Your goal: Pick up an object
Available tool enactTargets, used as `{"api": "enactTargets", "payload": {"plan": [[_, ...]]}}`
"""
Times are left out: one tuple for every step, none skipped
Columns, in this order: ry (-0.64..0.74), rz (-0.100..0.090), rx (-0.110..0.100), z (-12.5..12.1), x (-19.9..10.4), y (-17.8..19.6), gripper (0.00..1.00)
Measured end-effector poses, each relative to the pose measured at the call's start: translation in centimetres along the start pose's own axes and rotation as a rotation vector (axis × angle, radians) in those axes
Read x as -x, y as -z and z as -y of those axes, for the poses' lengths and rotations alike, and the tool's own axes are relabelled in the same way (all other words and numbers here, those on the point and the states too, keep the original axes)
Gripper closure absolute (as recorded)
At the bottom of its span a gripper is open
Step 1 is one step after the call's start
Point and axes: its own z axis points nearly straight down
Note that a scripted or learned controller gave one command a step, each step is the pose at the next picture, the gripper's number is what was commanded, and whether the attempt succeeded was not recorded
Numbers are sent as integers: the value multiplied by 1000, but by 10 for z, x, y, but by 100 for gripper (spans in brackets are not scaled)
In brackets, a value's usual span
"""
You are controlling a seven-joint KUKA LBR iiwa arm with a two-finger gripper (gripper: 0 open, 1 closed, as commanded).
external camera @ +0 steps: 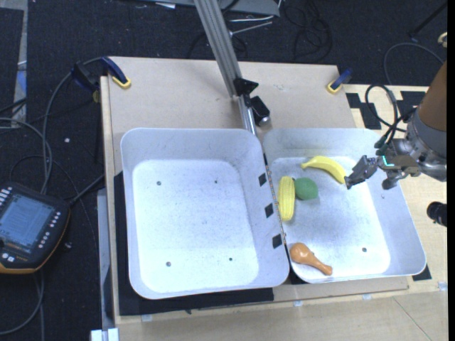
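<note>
The fingers (371, 173) hang over the right part of the right bin (402, 219), spread apart with nothing between them; 1 dark finger points left toward the banana, the other sits lower to the right near the bin's edge. Behind them the grey wrist and arm (430, 137) reach in from the right.

Just left of the fingers, a curved yellow banana (324, 167) lies in the upper middle of the right bin, apart from the fingers. Below and to its left sits a round green object (306, 189), and touching or just beside that, against the bin's left wall, lies a yellow corn cob (286, 198) set lengthwise. Near the bin's front left corner rests an orange pear-shaped object (309, 256) with its narrow end pointing right.

The left bin (142, 155) stands beside the right one, their edges overlapping in the middle. Both rest on a pale wooden table (178, 91) with blue and yellow clamps (114, 72) at its back corners. A metal pole (220, 41) slants up from between the bins. A handheld controller (25, 226) lies on the dark floor at left.
</note>
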Motion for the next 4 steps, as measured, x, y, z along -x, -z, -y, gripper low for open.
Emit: {"api": "enactTargets", "payload": {"plan": [[0,0,0,0,0,0,0],[0,-1,-5,-5,7,-57,0],[1,-1,-4,3,0,-108,0],[0,-1,-4,5,0,-150,0]]}}
